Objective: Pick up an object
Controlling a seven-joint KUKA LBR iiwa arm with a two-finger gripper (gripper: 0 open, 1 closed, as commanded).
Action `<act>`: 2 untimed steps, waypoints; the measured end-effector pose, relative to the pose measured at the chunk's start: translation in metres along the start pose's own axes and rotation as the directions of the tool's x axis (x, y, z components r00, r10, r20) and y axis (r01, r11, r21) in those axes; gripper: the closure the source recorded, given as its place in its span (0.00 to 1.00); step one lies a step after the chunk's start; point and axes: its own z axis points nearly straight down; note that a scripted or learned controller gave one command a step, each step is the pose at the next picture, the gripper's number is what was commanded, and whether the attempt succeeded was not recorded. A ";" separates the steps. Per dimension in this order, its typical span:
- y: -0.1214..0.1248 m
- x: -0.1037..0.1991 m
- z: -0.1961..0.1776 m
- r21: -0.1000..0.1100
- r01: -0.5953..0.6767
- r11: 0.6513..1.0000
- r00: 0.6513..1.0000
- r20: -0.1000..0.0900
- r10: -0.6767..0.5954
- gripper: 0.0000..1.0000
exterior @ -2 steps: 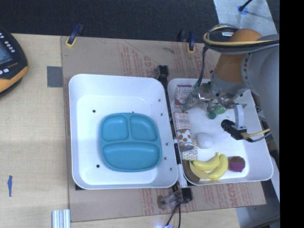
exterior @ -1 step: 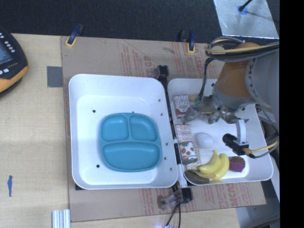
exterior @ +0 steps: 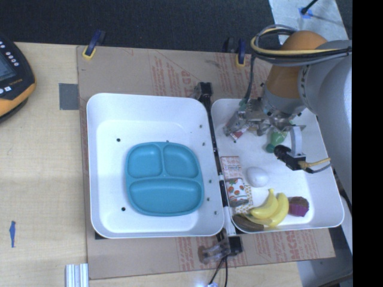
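Two bins: the left bin [exterior: 102, 160] holds a blue divided plate [exterior: 163, 179]. Right of that plate, the gripper [exterior: 251, 123] hovers, its state unclear. The banana [exterior: 270, 208] lies below-right of the gripper, long axis slanting.

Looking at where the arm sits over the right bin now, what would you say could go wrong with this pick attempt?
1. The gripper hangs over a bare stretch at the far end of the right bin, so closing there would likely catch nothing.
2. The bananas, purple item and small packets crowd the near corner; a grasp there may nudge neighbours or catch two.
3. The white egg-like object looks smooth and round, so it might slip away.
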 end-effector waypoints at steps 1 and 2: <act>0.006 0.001 0.002 0.020 -0.004 1.000 1.000 -0.001 0.004 0.00; 0.006 0.000 -0.010 0.024 -0.001 1.000 1.000 -0.001 0.001 1.00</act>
